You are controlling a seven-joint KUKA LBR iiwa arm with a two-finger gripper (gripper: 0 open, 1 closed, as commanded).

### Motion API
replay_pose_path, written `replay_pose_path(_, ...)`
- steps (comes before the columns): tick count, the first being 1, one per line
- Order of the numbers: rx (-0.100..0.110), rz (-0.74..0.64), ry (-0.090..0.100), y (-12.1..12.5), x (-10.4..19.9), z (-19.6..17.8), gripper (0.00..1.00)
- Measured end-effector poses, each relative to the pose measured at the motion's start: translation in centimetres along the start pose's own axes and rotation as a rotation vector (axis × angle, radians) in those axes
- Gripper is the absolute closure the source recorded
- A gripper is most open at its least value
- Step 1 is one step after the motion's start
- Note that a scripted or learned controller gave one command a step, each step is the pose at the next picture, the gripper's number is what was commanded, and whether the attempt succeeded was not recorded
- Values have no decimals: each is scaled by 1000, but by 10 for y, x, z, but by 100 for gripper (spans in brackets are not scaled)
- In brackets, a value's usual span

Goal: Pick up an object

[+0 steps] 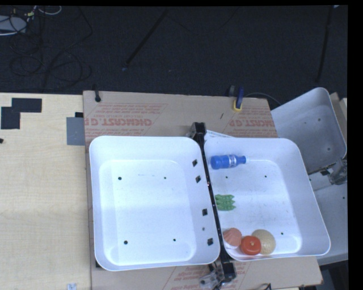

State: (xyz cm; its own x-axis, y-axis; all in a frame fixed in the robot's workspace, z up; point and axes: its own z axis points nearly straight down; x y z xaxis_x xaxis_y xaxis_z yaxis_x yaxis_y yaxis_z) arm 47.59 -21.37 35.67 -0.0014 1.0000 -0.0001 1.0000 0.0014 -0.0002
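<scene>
Camera view: blue bottle (228,161) on its side in right bin (306,187), long axis left-right, cap rightward. Gripper state: cannot tell.

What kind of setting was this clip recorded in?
Most likely a robotics lab bench set up for bin-picking trials: two shallow white bins clamped side by side on a cardboard sheet, toy items such as a blue bottle, and loose cables on the dark floor.
</scene>
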Motion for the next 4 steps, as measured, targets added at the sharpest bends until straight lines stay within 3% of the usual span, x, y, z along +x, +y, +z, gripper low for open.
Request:
replay_pose_path(2, 2, 3, 0, 0, 0, 21, 100)
replay_pose_path(4, 2, 2, 0, 0, 0, 15, 100)
